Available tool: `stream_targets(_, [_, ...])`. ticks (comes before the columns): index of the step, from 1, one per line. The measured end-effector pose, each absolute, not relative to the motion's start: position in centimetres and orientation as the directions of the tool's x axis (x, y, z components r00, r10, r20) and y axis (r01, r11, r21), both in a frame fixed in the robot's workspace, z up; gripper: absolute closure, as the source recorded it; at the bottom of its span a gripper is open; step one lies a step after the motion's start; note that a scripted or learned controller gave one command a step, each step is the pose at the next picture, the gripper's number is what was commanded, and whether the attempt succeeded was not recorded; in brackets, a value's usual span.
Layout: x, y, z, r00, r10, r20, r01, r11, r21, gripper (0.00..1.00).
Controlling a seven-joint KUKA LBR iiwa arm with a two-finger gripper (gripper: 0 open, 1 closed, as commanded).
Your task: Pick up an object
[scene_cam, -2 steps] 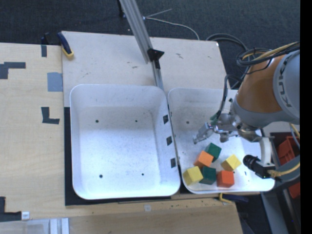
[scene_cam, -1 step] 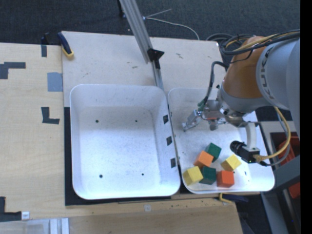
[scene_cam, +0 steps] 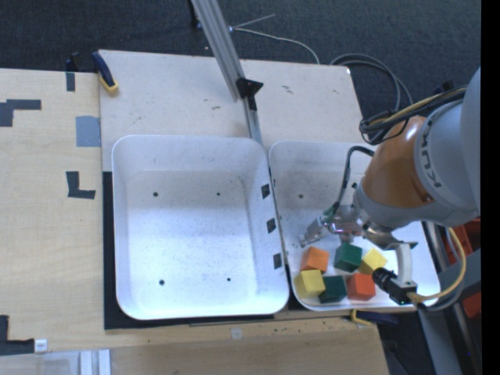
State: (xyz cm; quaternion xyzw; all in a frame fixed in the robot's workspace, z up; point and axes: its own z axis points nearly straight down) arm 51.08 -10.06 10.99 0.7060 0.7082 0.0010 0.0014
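Note:
Several small blocks lie bunched in the front part of the right bin (scene_cam: 301, 174): an orange block (scene_cam: 316, 258), a yellow block (scene_cam: 312, 281), a green block (scene_cam: 348, 256), a dark green block (scene_cam: 333, 289), a red-orange block (scene_cam: 361, 286) and a second yellow block (scene_cam: 374, 259). My gripper (scene_cam: 324, 227) hangs low inside the right bin, just behind the orange and green blocks. Nothing is visibly held in it. The arm's wrist hides the bin's right side.
The left bin (scene_cam: 125, 209) sits beside the right one, sharing a raised middle wall (scene_cam: 269, 209). A slanted metal rail (scene_cam: 223, 45) crosses the back of the bench. Cables (scene_cam: 375, 69) trail at the back right.

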Motion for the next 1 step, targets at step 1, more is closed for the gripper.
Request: stream_targets(1, [48.22,-10.39,9.25,0.000,1.000,0.001,1.000,0.000,0.000,0.00])
